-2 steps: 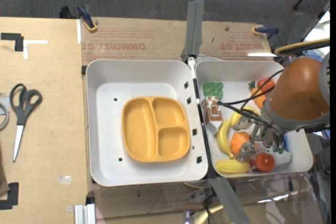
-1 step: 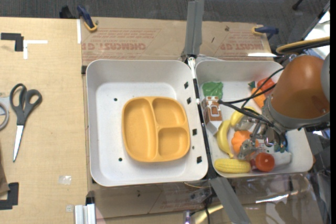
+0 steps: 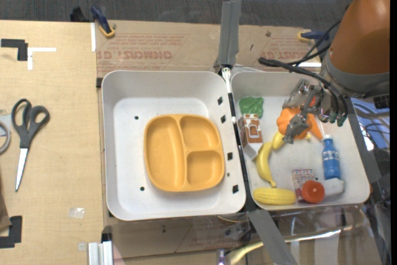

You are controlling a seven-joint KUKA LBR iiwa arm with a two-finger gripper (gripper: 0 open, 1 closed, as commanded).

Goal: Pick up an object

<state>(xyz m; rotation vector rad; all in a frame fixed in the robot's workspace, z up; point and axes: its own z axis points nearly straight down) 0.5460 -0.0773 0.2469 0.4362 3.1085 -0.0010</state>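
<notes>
where bins meet, smooth three-compartment yellow plate [image 3: 184,152]

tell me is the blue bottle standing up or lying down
Lying down. The blue bottle rests on its side on the floor of the right bin, its white cap pointing toward the far wall.
</notes>
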